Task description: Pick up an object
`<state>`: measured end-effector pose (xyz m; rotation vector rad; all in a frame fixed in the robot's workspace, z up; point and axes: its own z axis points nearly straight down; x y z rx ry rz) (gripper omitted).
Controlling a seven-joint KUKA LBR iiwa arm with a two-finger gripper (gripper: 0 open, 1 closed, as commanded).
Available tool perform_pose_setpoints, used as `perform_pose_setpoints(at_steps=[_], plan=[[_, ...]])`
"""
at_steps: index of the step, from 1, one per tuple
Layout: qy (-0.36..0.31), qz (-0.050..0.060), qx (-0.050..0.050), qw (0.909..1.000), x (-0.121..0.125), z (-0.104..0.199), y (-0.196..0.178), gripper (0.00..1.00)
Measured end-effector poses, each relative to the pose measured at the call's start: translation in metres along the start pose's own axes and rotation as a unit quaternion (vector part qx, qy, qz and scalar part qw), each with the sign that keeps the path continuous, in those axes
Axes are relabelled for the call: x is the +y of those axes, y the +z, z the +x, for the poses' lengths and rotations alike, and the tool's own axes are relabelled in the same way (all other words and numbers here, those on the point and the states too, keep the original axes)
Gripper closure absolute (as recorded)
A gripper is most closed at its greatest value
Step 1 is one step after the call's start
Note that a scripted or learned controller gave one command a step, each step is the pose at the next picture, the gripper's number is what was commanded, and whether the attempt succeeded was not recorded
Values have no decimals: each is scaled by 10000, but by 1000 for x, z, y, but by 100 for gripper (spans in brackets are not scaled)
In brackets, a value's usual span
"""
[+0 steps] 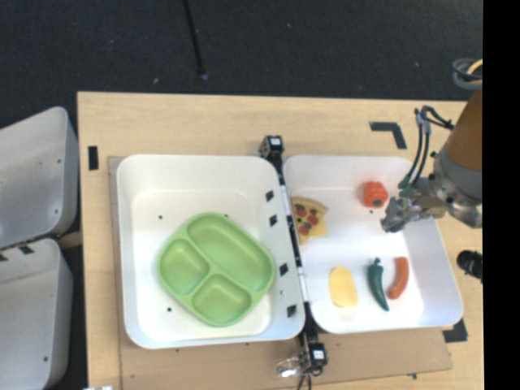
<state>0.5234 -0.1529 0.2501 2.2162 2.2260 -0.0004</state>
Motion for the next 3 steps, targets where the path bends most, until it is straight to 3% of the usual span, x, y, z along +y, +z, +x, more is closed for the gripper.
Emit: perform_pose_setpoints(at_steps=[3], plan=[[-12, 1, 9, 10000, -33, 150, 6, 100]])
